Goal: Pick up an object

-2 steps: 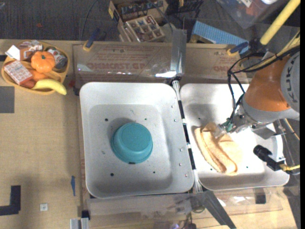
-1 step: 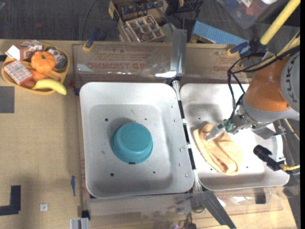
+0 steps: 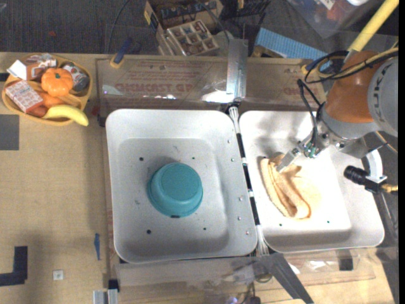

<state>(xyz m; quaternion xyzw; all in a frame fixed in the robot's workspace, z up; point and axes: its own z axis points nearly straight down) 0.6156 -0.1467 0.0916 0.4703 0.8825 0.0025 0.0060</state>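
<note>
Wood-look bench (image 3: pixel 44 189) carries two shallow white bins side by side, touching along a shared middle seam. Left bin (image 3: pixel 126 132) holds a teal bowl (image 3: pixel 176 189) upside down near its centre, clear floor all round it, well apart from every wall. Right bin (image 3: pixel 354 227) holds a tan banana-like piece (image 3: pixel 288 192), lying along the bin's left half, nearer the seam than the far wall; bare floor to its right and below it.

Arm (image 3: pixel 354 100) comes in over the right bin's upper right corner. Gripper (image 3: pixel 288 160) sits right at the upper end of the tan piece, touching or just above it; can't tell whether the fingers are apart or closed, or whether anything is gripped.

Off the left bin's upper left corner: a yellow dish (image 3: pixel 44 116) of toy food on the bench. Behind both bins, a cardboard flap (image 3: pixel 164 81), then clutter and cables on the floor.
</note>
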